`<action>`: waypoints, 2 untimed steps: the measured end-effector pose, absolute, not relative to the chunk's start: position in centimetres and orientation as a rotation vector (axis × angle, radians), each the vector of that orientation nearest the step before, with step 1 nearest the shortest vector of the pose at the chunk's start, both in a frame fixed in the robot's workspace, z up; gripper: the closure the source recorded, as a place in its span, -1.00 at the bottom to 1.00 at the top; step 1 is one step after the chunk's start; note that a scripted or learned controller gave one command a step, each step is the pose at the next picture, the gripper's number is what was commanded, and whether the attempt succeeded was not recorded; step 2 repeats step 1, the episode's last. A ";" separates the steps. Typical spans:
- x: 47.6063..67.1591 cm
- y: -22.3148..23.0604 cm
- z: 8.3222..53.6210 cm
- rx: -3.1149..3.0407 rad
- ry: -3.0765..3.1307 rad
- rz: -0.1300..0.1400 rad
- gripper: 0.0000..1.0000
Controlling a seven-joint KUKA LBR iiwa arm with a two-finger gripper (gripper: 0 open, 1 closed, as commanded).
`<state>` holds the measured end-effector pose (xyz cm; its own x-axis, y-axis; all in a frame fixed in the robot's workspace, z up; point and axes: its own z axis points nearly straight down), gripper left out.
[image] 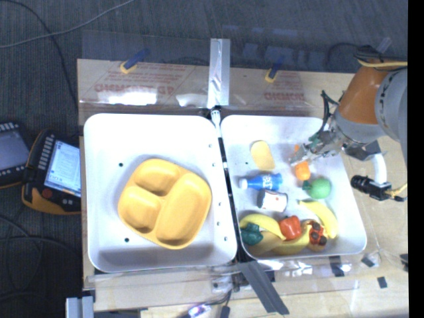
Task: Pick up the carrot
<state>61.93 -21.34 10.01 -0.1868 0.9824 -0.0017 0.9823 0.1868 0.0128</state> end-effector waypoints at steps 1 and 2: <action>62.3 -14.5 24.5 2.082 2.352 -0.003 1.00; 62.3 -14.5 24.5 2.082 2.352 -0.003 1.00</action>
